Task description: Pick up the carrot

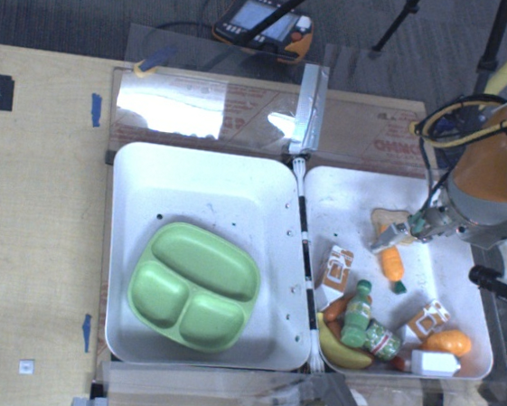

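Tabletop and what rests on it
Pale wooden tabletop [24,217] carries two shallow white bins side by side, touching: left bin [138,175]; right bin [472,359]; blue tape marks [96,109] on the wood.

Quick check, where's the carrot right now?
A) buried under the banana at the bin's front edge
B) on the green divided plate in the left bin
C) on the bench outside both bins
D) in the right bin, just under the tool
D: the carrot lies on the floor of the right bin, just below the tool, apart from the banana and the green plate.
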Motion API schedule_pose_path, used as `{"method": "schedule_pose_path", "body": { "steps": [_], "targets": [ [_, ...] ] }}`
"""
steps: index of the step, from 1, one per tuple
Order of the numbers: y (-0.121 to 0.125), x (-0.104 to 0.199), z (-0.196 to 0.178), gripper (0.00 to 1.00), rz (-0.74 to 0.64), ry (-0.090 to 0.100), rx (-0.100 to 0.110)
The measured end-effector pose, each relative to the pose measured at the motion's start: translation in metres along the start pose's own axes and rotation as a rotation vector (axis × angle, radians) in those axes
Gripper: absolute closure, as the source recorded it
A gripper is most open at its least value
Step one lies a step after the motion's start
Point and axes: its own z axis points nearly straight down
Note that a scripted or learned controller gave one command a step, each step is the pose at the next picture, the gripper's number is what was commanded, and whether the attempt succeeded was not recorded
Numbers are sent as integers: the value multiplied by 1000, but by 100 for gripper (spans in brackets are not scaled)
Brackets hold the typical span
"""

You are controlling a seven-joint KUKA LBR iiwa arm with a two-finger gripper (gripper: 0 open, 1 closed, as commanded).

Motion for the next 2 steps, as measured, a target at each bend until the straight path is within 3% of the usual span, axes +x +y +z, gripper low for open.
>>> {"method": "schedule_pose_path", "body": {
  "steps": [1,2],
  "targets": [
    [2,0,-12,100,-1,-2,-4],
    [47,32,-110,100,216,4,17]
  ]
}}
